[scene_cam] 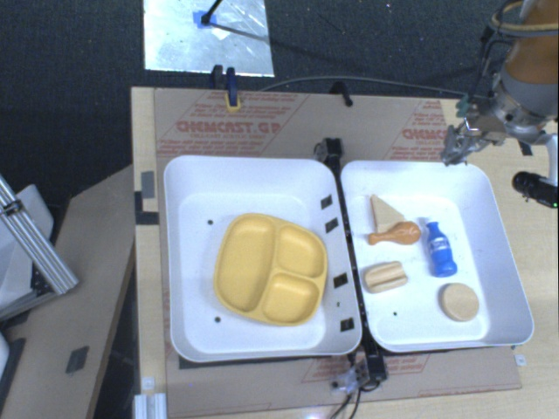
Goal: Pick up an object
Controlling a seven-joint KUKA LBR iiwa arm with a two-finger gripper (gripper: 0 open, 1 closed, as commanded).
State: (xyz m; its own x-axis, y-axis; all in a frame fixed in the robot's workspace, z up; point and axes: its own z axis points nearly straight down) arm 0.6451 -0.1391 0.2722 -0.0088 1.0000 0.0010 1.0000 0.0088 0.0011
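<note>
The right bin [502, 260] holds five things, loosely spread. A blue bottle [439, 249] lies near centre, a drumstick [394, 233] just beside it at nine o'clock, touching a wedge [383, 209]. A bread roll [384, 277] and round biscuit [458, 302] sit lower, well apart, with bare floor between them.

We see two white bins [262, 177] of smooth, faintly glossy plastic, and a yellow tray [271, 269] in matt plastic. The blue bottle [439, 250] shines (plastic, we reckon). Printed brown cardboard [288, 120] covers the desk, and beyond it lies a crinkled, reflective foil sheet [205, 24].
</note>
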